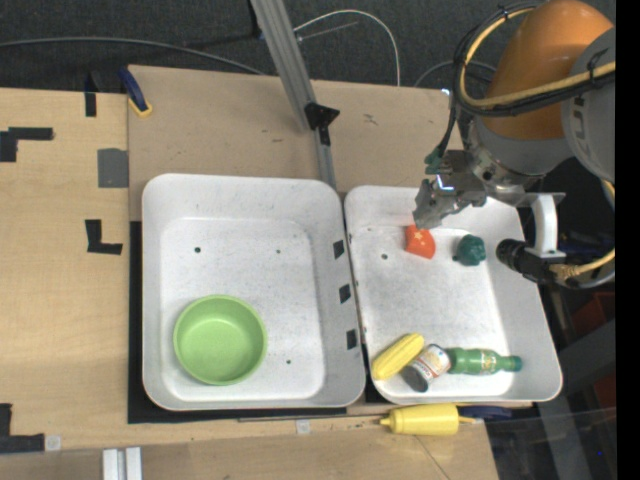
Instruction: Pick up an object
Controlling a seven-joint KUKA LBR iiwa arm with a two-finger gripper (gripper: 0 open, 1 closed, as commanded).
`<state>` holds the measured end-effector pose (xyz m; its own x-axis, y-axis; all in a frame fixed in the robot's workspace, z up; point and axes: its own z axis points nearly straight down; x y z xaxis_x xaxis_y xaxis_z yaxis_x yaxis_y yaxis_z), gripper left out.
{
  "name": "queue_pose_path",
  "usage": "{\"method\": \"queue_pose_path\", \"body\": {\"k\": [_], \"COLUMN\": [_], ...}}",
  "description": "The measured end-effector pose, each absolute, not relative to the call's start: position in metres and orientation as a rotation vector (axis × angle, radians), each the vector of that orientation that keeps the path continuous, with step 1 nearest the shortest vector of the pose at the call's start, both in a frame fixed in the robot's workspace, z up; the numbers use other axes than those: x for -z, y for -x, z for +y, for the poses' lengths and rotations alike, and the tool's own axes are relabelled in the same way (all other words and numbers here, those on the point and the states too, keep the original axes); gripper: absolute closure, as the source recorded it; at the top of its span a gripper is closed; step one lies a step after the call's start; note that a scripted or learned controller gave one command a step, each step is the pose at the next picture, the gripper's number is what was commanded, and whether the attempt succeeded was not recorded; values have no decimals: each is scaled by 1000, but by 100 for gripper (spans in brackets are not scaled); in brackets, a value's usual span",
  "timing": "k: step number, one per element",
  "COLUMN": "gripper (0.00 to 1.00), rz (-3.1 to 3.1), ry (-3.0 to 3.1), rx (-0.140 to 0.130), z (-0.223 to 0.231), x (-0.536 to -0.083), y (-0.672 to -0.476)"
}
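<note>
In the right bin (400, 298) lie a small orange-red object (421, 242), a dark green round object (469, 251), a yellow banana-like piece (397, 355), a small can (431, 365) and a green bottle (483, 362) lying on its side. My gripper (431, 211) hangs at the bin's far edge, just above the orange-red object. Its dark fingers point down and nothing shows between them. The left bin (240, 228) holds a green bowl (219, 339) at its near left.
A yellow mustard-like bottle (424, 420) lies on the bench just in front of the right bin. A grey pole (288, 58) slants down to the seam between the bins. Cables loop over the bench behind the bins.
</note>
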<state>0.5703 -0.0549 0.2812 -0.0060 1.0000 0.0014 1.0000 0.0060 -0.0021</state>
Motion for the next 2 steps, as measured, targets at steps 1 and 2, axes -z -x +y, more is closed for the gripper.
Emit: {"method": "queue_pose_path", "body": {"k": [1,2], "gripper": [100,100], "rz": [-2226,-2226], "ry": [2213,2211], "rx": [-3,-4], "z": [-9,47], "x": [-276,-268], "y": [-564,-546]}}
